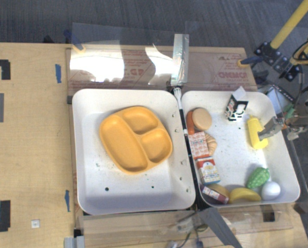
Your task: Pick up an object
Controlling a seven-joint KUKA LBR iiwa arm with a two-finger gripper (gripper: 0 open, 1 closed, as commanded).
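The gripper (272, 130) reaches in from the right, over the right bin (291, 161), its tip just beside the yellow block (255, 133); whether its fingers are spread or closed cannot be told. The yellow block lies flat near the bin's right wall, its long axis running from the far side toward the near side, slightly tilted. Along the near edge sit a green piece (258, 177), a white ball (271, 189) and a banana (244, 194). The left bin (87, 190) holds an orange divided plate (136, 138).
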